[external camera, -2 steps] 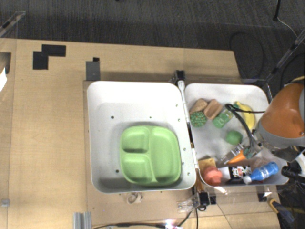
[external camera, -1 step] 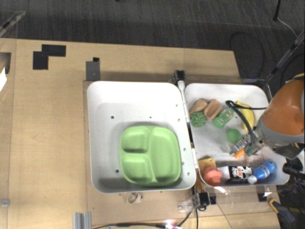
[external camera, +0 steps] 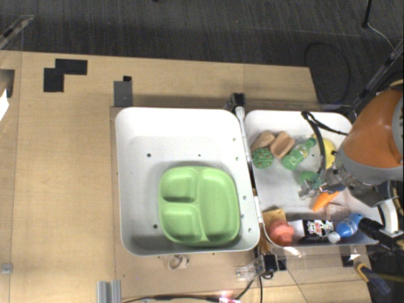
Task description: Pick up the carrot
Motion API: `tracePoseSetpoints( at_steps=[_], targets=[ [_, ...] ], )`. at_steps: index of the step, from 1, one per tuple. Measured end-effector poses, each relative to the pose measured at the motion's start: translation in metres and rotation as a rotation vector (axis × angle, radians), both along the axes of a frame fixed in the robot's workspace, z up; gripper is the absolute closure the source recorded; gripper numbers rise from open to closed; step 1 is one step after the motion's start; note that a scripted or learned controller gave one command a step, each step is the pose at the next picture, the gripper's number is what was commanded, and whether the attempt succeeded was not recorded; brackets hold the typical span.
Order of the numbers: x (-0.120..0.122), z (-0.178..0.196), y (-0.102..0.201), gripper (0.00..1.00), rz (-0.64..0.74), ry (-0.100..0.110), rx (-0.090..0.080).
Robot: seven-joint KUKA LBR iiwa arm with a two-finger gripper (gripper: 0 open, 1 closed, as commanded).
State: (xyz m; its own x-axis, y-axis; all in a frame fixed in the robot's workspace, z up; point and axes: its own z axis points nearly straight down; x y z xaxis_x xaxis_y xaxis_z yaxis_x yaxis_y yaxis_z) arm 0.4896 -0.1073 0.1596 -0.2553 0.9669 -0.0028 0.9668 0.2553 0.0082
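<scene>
Carrot (external camera: 321, 200) is located in the right bin (external camera: 278, 122), directly under the end effector (external camera: 319, 191). Grip state cannot be told; wrist obscures it. Carrot is judged light, rigid, probably smooth; mid-body grasp is advised.

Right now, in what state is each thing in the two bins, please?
Green divided plate: lies flat in the left bin, right way up, nothing in its compartments.
Carrot: lies in the right bin, right at the gripper.
Green bottle: lies on its side.
Blue-capped bottle: lies on its side along the near wall.
Two bread pieces: lie side by side, touching.
Arm: reaches over the right bin.
</scene>
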Motion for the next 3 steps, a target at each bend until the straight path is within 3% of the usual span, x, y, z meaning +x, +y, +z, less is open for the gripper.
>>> tracePoseSetpoints(
  at_steps=[1,2,3],
  targets=[
    [0.000,0.000,-0.001,0.00,-0.002,0.001,-0.001],
    [0.002,-0.071,-0.036,0.00,0.163,-0.006,-0.002],
    [0.003,-0.071,-0.074,0.00,0.044,-0.005,0.002]
  ],
)
